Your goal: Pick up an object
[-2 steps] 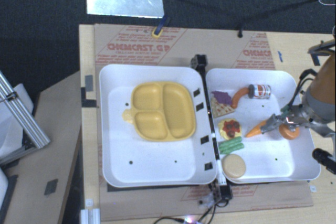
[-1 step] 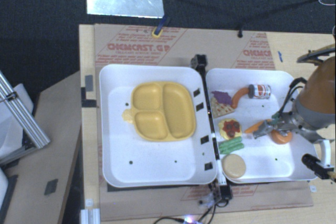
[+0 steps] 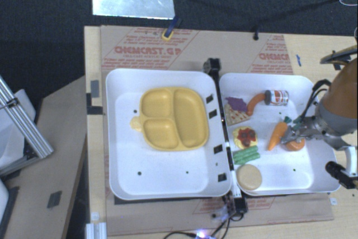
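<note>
— Where is the arm [image 3: 341, 103] relative to the right bin [image 3: 305, 179]?

— It comes in over that bin's right wall, orange band uppermost, wrist angled down and to the left.

— And the gripper [image 3: 291, 137]?

— Low inside the right bin, near the middle of its right half, pointing towards the bin's centre. Whether it grips anything can't be made out from this height.

cam: fixed overhead | slanted down | both bins [image 3: 162, 78] framed, seemingly mid-range
</note>
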Robot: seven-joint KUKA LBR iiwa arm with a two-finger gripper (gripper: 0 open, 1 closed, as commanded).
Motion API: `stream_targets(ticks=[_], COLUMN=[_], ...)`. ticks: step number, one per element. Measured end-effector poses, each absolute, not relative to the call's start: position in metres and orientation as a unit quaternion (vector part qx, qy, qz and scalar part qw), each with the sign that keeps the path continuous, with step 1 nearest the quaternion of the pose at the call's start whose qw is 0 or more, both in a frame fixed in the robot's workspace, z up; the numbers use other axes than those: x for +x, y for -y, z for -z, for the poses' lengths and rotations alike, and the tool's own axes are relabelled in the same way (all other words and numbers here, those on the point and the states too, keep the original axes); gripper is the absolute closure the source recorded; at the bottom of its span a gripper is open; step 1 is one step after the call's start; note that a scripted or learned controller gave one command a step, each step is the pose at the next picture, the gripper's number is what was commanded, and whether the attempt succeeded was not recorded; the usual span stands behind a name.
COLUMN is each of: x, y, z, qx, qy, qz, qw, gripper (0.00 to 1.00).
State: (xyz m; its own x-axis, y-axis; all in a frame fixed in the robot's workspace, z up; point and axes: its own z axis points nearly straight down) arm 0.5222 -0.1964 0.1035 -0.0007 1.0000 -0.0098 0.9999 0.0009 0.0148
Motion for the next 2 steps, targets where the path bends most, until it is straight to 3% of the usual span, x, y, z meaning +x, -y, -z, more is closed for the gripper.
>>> stream_targets(ticks=[1,2], x=[0.519,0.518], y=[0.194,0.205], z=[-0.147,-0.204], qx=[0.706,0.706], qy=[-0.708,-0.708], qz=[-0.0009,-0.0012], qw=[0.002,0.003], gripper=[1.00,1.00])
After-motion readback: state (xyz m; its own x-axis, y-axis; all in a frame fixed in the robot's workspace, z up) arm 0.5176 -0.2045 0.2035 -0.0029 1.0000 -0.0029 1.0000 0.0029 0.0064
